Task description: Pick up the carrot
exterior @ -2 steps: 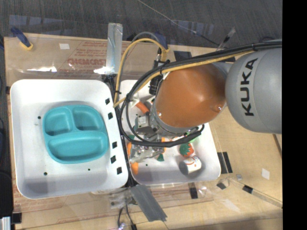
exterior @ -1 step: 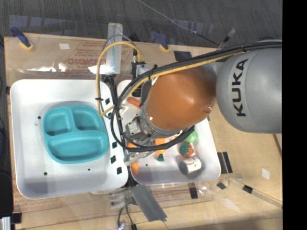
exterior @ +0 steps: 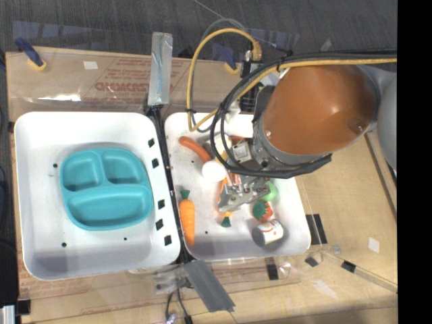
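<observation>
Grey tape point(exterior: 206, 290) on the near worktop edge sits closest to the camera, just below the seam between my two bins. Going left to right: the left bin point(exterior: 34, 201) holds a teal divided plate point(exterior: 104, 187); the right bin point(exterior: 293, 245) holds the clutter I am working in. The carrot point(exterior: 187, 219) lies along that bin's left wall, near corner, its green top pointing far. Farther in is a reddish sausage-like piece point(exterior: 196, 148), then a white ball point(exterior: 212, 171). My tool point(exterior: 241, 196) hangs over the bin's middle, right of the carrot and apart from it, above some small orange and green items; I cannot tell whether it is open or closed, and nothing is visibly held. I judge this the approach step: the next move calls for shifting left and lining up across the carrot's narrow width, minding the bin wall. Red print on the plastic sheet point(exterior: 101, 79) at the far side is too faint to read.
</observation>
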